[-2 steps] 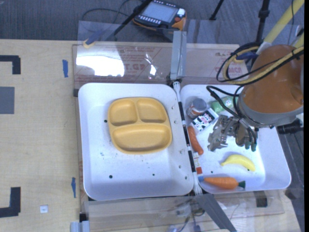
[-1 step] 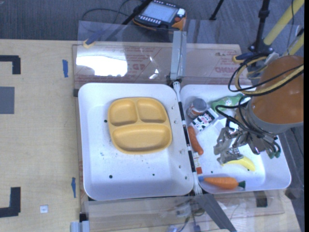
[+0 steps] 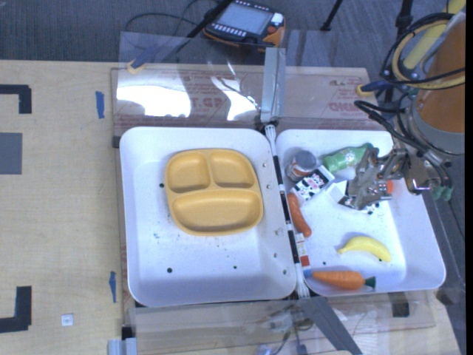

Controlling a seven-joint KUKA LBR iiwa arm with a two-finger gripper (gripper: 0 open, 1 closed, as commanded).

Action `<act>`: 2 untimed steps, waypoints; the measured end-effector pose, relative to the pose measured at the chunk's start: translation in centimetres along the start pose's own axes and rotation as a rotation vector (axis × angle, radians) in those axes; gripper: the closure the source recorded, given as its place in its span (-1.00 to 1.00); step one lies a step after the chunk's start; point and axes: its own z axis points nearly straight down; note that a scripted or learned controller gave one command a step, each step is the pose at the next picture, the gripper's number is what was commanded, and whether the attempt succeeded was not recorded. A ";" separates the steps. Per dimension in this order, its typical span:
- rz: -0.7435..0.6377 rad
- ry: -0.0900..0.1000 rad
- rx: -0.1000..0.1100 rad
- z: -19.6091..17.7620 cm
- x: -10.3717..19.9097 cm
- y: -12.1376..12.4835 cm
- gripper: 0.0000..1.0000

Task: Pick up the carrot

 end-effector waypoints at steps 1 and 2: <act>0.476 0.000 0.002 -3.9 0.2 -4.4 1.00; 0.566 0.006 0.003 7.5 -3.0 -10.0 1.00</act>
